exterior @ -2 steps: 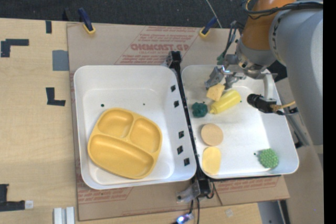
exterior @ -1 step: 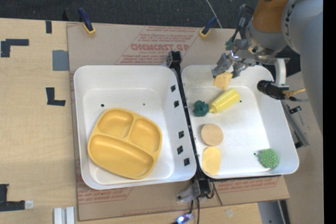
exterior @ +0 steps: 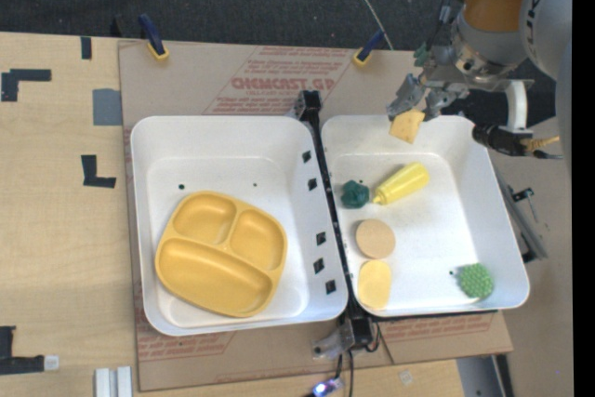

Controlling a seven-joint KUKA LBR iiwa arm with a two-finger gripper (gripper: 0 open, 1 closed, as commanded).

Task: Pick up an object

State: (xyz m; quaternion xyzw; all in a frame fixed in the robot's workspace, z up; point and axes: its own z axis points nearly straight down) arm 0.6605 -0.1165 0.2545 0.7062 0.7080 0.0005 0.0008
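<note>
- gripper point(exterior: 415, 110) hangs over the far rim of the right bin point(exterior: 493, 165), fingers pinched on a yellow wedge point(exterior: 406, 126), which seems lifted clear
- arm cut off at the frame's top right; fingertips partly hidden behind the wedge
- left bin point(exterior: 149, 144) holds a yellow tray point(exterior: 221, 252)

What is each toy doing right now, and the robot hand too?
gripper: above right bin's far edge, shut on yellow wedge.
yellow wedge: held, lifted.
yellow bottle: lying on its side.
dark green piece: beside the bottle.
tan disc: flat.
yellow oval: flat.
green bumpy ball: near corner.
divided yellow plate: in left bin.
</note>
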